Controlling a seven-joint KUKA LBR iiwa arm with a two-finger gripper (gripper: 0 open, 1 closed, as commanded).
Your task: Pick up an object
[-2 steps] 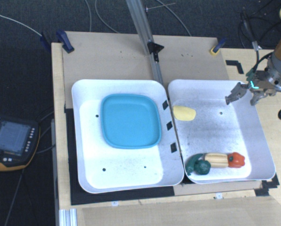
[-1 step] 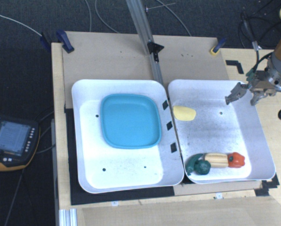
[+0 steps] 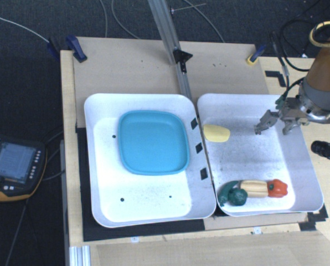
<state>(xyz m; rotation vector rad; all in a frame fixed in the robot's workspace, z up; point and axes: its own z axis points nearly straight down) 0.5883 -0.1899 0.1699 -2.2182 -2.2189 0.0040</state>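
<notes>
white plastic forms two shallow bins side by side on a wooden bench; the left bin (image 3: 98, 204) holds a turquoise square plate (image 3: 153, 142) lying flat near its middle; the right bin (image 3: 298, 148) holds a pale yellow lump (image 3: 216, 133) near its left wall, and along its near edge a dark green round piece (image 3: 233, 196), a tan cylinder (image 3: 254, 188) and a red piece (image 3: 277, 188) lie in a touching row; the gripper (image 3: 276, 124) hangs over the right bin's far right part, its two fingers spread apart with nothing between them, well apart from every object; the yellow lump looks the easiest pick, standing alone; it is probably a light, smooth toy that could slip, so a pinch across its narrow middle seems best; the crowded row would likely roll or jostle.
</notes>
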